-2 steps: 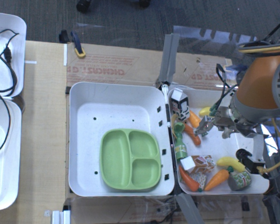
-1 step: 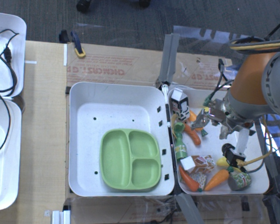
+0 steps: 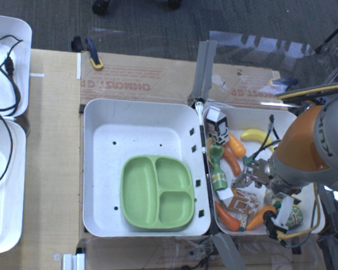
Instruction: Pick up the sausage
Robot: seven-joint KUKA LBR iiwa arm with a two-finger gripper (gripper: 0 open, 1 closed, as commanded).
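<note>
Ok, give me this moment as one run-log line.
gripper: low in right bin, over toy food | sausage: lying in right bin, not seen held | green plate: in left bin

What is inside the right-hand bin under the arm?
The right bin holds a banana, an orange sausage, a green bottle, a milk carton and a carrot. The arm covers its right part.
</note>
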